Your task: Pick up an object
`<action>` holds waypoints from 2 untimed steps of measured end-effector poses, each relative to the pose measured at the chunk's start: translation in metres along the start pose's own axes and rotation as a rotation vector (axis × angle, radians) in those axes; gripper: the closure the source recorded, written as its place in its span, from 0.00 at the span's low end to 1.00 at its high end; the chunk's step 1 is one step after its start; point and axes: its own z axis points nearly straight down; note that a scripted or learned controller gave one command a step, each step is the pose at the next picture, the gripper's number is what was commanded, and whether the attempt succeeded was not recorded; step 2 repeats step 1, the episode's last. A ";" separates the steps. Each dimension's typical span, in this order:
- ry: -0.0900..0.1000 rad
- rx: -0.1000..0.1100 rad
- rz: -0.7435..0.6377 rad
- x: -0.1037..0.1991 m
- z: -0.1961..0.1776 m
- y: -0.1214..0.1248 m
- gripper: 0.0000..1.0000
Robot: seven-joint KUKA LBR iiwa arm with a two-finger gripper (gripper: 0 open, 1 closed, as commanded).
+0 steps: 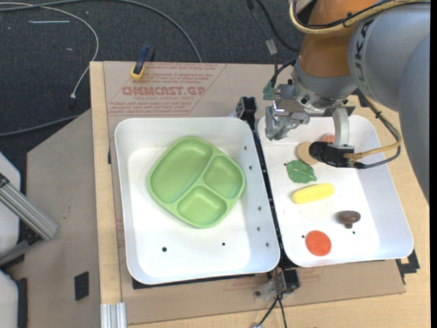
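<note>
My gripper (278, 127) hangs over the far left corner of the right bin (382, 183), close to the divider between the bins. Nothing shows in its grasp. Just right of and nearer than it lie a tan disc (305, 153), partly covered by a black part of the arm, and a green leaf-shaped piece (300, 171). Nearer the front lie a yellow oblong object (313, 193), a small brown object (349, 217) and an orange-red disc (318, 242). A bit of red (328, 140) peeks out behind the arm's hardware.
The left bin (136, 149) holds a light green divided plate (196, 181). Both bins rest on a cardboard sheet (171, 87). A blue and yellow clip (142, 61) sits at its far edge. Cables run across the dark floor behind.
</note>
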 end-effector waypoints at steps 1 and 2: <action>-0.001 0.000 0.000 0.055 0.014 -0.007 1.00; -0.001 0.000 0.000 0.055 0.014 -0.007 1.00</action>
